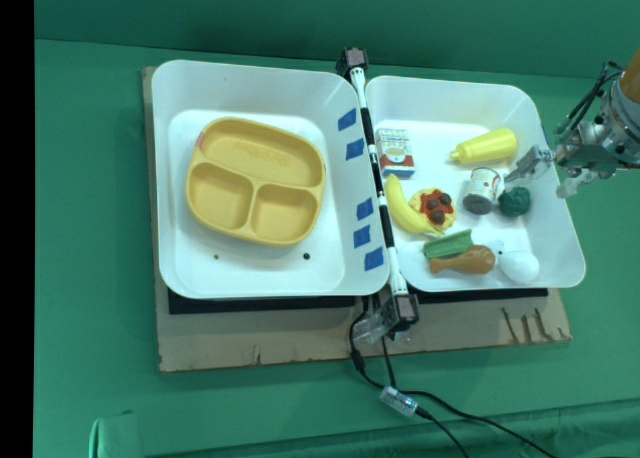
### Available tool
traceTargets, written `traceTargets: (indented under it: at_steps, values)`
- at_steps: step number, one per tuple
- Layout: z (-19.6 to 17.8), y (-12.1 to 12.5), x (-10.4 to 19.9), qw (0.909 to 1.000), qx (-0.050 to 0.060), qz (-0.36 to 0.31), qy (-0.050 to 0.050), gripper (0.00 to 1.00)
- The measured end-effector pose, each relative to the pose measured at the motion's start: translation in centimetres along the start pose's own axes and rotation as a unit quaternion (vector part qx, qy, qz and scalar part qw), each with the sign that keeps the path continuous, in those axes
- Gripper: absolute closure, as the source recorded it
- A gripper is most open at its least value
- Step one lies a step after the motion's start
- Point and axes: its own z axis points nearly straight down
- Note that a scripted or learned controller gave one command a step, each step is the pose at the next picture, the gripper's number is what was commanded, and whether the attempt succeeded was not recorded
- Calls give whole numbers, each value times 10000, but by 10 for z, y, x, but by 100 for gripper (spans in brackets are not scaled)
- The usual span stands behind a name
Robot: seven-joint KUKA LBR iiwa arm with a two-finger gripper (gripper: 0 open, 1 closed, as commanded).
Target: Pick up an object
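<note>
Jaws [548, 168] at right bin's [560, 236] far edge, spread, holding nothing, near can [483, 189] and broccoli [515, 202], yellow tray [256, 181] in left bin [170, 196]

We see the arm [628, 96] at the right edge: a sliver of orange band up top, grey metal body below it. Wrist section looks silver-grey with blocky, machined shapes. Thin dark cables or rods [585, 106] run along its left side, splayed in a few strands. The gripper [538, 161] is light grey metal with slim pale fingers [527, 163]; a small white piece [567, 187] sits under the wrist. Markings and screws are too small to make out.
</note>
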Motion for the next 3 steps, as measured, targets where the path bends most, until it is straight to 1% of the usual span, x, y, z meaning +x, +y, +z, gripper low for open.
traceTargets:
  at_steps: [1, 2, 3]
  values:
    - [137, 47, -12, 10000, -47, -12, -30, 0]
    - [138, 109, -5, 10000, -50, -23, -32, 0]
    - [121, 112, -7, 9999, -124, 0, -58, 100]
